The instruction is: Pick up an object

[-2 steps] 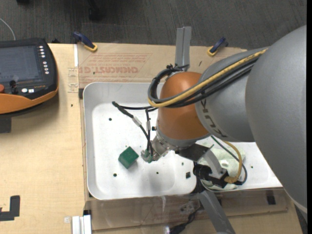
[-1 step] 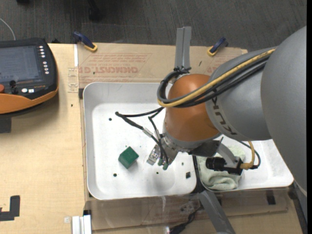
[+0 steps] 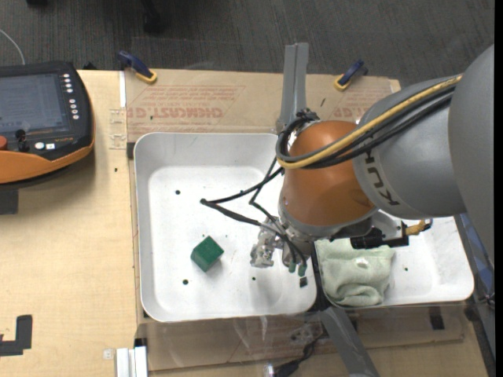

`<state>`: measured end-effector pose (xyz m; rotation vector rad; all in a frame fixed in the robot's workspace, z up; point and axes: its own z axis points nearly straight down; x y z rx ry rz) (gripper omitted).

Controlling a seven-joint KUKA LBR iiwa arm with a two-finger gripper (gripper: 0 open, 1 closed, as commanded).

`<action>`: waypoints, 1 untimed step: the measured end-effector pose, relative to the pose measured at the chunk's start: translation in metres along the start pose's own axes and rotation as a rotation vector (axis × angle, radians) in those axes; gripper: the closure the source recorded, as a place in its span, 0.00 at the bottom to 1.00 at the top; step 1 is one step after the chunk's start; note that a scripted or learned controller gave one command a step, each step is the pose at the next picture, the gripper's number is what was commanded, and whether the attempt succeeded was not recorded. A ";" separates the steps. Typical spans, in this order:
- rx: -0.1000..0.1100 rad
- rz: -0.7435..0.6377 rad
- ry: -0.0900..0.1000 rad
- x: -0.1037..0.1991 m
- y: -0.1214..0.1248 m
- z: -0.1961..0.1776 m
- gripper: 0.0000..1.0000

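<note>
A small green block (image 3: 207, 254) lies on the floor of the left white bin (image 3: 157, 210), toward its front. My gripper (image 3: 267, 251) hangs low over the same bin, to the right of the block and apart from it, under the orange wrist band (image 3: 322, 175). A pale green cloth (image 3: 357, 269) lies bunched in the right bin (image 3: 440, 277), close to the divider and just right of the gripper.
Black cables (image 3: 236, 204) loop from the wrist across the left bin. A teach pendant (image 3: 39, 120) rests on the bench at the far left. Cardboard (image 3: 204, 104) held by clamps lies behind the bins. The grey arm (image 3: 440, 148) covers much of the right bin.
</note>
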<state>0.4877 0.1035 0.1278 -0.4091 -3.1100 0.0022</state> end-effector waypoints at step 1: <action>-0.001 0.138 -0.003 -0.008 -0.066 -0.062 1.00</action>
